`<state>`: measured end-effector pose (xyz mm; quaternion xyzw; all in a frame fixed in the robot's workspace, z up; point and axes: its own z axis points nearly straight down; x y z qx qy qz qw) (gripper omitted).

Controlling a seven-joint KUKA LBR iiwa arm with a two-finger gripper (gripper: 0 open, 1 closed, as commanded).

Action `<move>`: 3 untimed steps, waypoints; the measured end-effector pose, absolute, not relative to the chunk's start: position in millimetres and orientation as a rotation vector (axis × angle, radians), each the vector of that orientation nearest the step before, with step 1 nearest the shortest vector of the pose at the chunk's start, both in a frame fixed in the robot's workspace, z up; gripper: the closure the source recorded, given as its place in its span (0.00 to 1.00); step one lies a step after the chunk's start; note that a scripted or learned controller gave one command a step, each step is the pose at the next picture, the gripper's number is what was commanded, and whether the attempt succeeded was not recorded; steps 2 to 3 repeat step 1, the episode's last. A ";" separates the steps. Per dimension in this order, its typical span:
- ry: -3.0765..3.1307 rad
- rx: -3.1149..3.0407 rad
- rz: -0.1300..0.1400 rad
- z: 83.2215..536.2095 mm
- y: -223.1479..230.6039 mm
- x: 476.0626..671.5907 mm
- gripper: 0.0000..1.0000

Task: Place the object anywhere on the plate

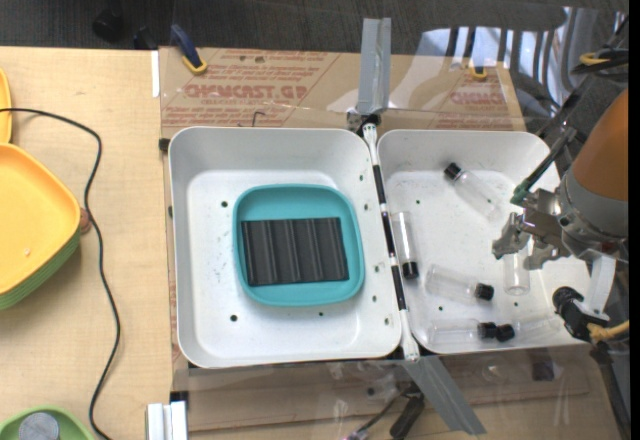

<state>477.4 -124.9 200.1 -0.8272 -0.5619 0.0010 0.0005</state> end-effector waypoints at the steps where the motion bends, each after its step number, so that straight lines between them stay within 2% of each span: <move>1: -1.765 -2.597 0.004 200.0 -125.0 477.4 0.00; 3: -1.765 -2.597 0.004 200.0 -125.0 477.4 0.00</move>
